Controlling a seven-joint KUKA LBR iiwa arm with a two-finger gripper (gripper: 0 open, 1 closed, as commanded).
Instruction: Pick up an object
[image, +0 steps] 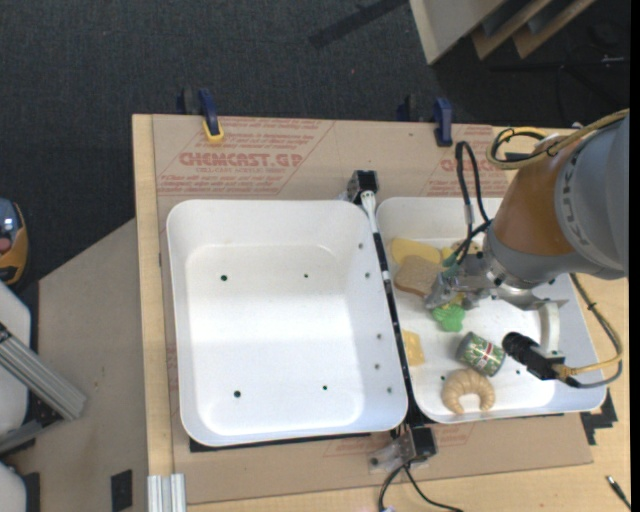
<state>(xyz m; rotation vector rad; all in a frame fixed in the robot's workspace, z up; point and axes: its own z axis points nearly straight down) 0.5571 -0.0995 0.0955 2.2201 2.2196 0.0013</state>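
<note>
My gripper (447, 290) is down in the right-hand shallow white bin (590, 395), low over the small bright-green plastic piece (449, 318) and just beside the tan bread-slice toy (415, 274). I cannot tell how it is set; my wrist hides that. I judge this the reach-and-close step, with nothing lifted yet. Nearby lie a green-labelled tin can (479, 353), a pale croissant toy (468, 390) and a yellow cheese wedge (415, 250). Next: settle squarely on one piece, close, then rise straight up.

KUKA arm (570, 210), grey with orange band.
Rounded glossy grey casing, wide orange section above wrist, black cables looped alongside, yellow-tipped cable near wrist, small metallic gripper (445, 292).
</note>
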